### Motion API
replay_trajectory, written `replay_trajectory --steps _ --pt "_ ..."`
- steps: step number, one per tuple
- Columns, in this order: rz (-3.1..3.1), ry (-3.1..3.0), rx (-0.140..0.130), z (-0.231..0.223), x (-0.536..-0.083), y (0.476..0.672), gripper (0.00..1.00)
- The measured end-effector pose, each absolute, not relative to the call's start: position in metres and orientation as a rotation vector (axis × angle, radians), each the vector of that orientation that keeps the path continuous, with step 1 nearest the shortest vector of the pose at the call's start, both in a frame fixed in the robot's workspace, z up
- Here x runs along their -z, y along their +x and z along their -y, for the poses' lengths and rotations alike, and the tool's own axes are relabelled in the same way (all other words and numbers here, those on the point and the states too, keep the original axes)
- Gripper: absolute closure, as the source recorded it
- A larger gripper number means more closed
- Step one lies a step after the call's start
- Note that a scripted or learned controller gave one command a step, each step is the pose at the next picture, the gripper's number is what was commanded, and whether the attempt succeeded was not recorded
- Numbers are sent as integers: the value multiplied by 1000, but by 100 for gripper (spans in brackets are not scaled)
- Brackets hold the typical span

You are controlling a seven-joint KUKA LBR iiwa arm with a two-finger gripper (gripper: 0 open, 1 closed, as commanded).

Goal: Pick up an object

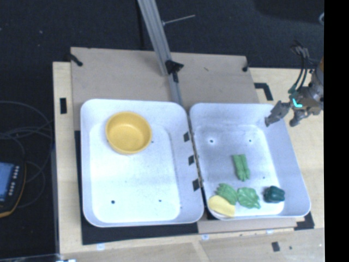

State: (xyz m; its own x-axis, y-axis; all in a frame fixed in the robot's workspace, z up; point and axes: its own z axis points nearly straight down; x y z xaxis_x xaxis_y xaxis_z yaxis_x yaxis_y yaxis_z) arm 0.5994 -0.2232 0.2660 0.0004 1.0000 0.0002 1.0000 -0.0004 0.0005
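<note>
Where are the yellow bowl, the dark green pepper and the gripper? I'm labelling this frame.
yellow bowl (128, 132), camera view, on its inner floor.
dark green pepper (274, 194), camera view, on its body.
gripper (287, 115), camera view, midway between its fingertips.

The light here is soft and even, and it seems to come from above. My two white bins (136, 212) are the brightest spots and look a bit washed out, with a fine speckly grain on them. The floor (65, 15) around my tabletop (65, 146) is very dark. The yellow bowl (128, 132) has a small dark shadow inside its rim. Everything looks a little fuzzy. My end effector (288, 115) is blurry too.
</note>
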Motion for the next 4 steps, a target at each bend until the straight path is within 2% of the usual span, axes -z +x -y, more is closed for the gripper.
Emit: replay_trajectory --steps 1,3,4 --pt "-2221 2222 -1 223 -266 599 0" --pt "-2222 2224 4 221 -175 592 0" --pt "-2223 2225 4 221 -112 589 0"
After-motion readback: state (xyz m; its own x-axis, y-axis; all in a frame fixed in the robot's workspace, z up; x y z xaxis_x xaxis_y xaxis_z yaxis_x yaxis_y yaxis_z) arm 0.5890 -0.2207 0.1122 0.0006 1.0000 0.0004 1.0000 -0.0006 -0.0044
